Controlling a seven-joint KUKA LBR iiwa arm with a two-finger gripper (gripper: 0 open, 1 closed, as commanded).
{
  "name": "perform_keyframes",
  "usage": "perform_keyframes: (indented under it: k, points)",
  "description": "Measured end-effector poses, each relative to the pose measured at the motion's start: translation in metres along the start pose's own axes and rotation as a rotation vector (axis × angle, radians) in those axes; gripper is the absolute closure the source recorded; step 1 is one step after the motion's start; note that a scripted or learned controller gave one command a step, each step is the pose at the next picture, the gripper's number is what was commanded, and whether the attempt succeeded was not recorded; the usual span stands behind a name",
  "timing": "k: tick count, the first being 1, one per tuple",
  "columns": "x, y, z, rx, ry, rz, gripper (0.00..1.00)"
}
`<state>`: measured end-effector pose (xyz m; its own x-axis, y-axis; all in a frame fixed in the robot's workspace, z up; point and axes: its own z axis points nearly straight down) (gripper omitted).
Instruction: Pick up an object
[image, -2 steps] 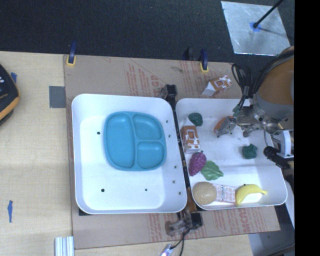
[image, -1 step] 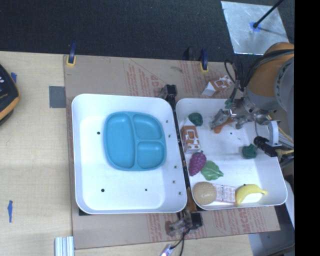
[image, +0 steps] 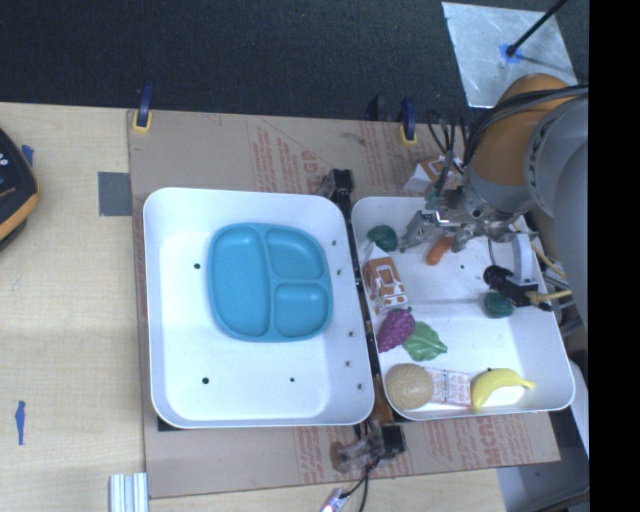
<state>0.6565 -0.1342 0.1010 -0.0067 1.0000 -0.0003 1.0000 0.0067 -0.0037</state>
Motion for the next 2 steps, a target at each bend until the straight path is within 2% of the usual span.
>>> perform_keyframes:
  k: [1, 2]
  points:
    - [-0.001, 0.0, -0.011, 0.001, 0.0, -0.002, 1.0]
    - [0.056, -0.043, -0.092, -0.002, 0.001, 0.001, 1.0]
